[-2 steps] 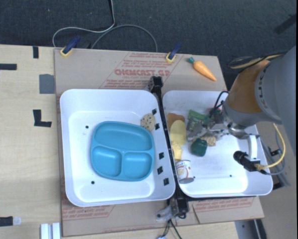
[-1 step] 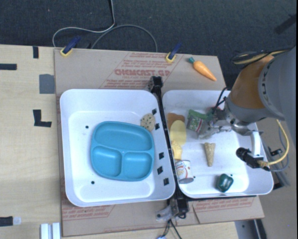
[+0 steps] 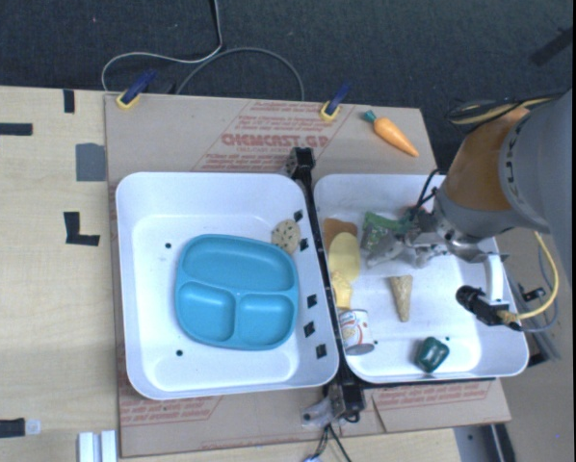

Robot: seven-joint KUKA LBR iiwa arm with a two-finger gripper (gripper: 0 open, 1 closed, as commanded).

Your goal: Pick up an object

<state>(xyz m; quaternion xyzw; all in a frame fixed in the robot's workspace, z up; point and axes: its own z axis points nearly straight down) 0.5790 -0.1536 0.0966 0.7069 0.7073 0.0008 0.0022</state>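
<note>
My gripper (image 3: 392, 244) reaches into the right bin (image 3: 481, 359) from the right, low over its upper middle. A green object (image 3: 378, 224) lies right at its tip, touching or just under it. Below the gripper lies a tan cone (image 3: 402, 296). To its left are a yellow banana-shaped piece (image 3: 344, 268) and a brown piece (image 3: 339, 228). A small can (image 3: 353, 329) lies near the bin's front left, and a dark green object (image 3: 430, 353) sits at the front.
The left bin (image 3: 144, 219) holds a blue divided plate (image 3: 236, 291) and a speckled cookie (image 3: 286, 234) by the divider. An orange carrot (image 3: 392, 134) lies on the cardboard behind the right bin. Cables hang off the arm at the right.
</note>
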